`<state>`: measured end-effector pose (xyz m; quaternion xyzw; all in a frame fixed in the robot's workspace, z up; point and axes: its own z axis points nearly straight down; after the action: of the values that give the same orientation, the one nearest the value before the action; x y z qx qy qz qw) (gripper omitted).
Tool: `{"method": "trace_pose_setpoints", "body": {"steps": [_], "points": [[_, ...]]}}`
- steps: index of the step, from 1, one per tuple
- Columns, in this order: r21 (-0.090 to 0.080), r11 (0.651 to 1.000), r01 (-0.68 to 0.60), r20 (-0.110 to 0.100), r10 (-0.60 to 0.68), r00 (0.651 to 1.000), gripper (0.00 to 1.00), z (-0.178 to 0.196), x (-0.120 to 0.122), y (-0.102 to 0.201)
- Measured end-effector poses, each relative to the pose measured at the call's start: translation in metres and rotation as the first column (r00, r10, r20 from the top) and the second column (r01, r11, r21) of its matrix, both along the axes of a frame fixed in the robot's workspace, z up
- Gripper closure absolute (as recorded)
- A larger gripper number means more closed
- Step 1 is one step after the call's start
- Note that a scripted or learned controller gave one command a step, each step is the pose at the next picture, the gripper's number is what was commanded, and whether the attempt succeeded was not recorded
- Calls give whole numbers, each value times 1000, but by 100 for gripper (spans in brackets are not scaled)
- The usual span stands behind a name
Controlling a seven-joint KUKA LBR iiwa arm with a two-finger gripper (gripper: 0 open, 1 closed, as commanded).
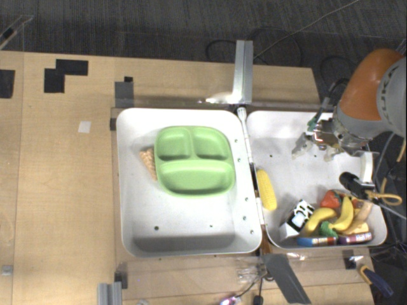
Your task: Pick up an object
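Camera view: end effector (311,146) fingers apart, nothing between; smooth green sectioned plate (193,160); bumpy yellow corn (266,190).

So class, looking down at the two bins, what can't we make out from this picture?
- Tool, camera view: too small and blurred to judge its state.
- Brown thing in the left bin: mostly under the green plate, so what it is stays unclear.
- Toy pile in the right bin's corner: items overlap, several unidentifiable.
- Arm: cut off by the right edge.
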<state>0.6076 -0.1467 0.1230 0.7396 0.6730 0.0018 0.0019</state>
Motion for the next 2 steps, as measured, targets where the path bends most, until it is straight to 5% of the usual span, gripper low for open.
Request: {"method": "trace_pose_setpoints", "body": {"steps": [1,2], "points": [[-3,992,-129,5,129,992,0,115,63,-51],[0,983,-183,-1,183,983,0,40,-12,-14]]}}
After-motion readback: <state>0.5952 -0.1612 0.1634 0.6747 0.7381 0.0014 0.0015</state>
